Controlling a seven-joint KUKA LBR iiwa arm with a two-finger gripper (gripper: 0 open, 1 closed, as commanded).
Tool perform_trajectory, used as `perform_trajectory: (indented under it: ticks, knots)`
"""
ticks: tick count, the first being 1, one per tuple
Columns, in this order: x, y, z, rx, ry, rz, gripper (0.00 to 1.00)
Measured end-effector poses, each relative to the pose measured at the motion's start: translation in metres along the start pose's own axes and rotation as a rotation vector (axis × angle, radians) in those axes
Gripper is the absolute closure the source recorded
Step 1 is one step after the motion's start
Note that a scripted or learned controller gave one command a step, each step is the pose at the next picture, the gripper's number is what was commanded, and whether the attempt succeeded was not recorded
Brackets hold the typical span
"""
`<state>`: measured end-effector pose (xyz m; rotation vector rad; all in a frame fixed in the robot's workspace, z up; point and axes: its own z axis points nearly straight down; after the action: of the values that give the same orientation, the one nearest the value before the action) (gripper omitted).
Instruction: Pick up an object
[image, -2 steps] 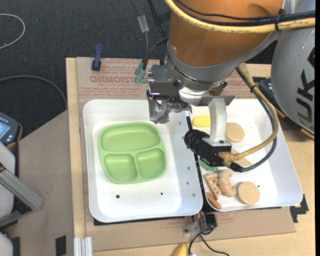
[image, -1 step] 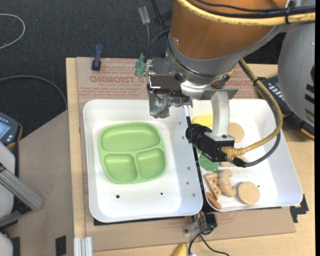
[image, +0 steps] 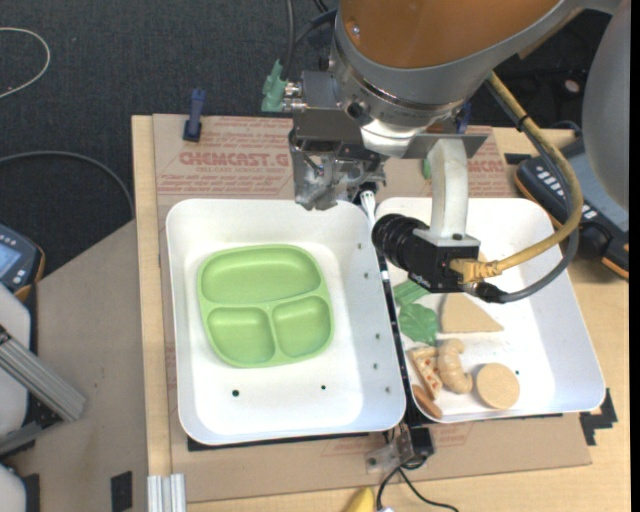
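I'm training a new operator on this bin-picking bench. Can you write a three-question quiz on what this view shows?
1. True or false: the green divided plate lies in the right bin.
2. Which lies nearest the bench's front edge? A) round tan disc B) tan wedge C) green leaf piece
3. How many compartments does the plate have?

Key: 1 false, it lies in the left bin; 2 A; 3 three.

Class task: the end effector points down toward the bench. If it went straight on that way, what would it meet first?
Probably the far rim of the left bin, or its bare floor beside the green plate. The end effector hangs there; its height is unclear.
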<state>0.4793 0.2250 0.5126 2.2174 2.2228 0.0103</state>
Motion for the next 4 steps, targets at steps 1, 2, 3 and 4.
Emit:
perform_trajectory:
  ticks: [1,2,3,4]
  knots:
    - [-0.001,-0.001,0.019,0.009,-0.005,0.002,1.00]
    - [-0.050,0.000,0.016,0.007,-0.004,0.008,1.00]
    - [0.002,-0.001,0.028,0.010,-0.003,-0.004,1.00]
    - [-0.078,0.001,0.022,0.006,-0.005,0.011,1.00]
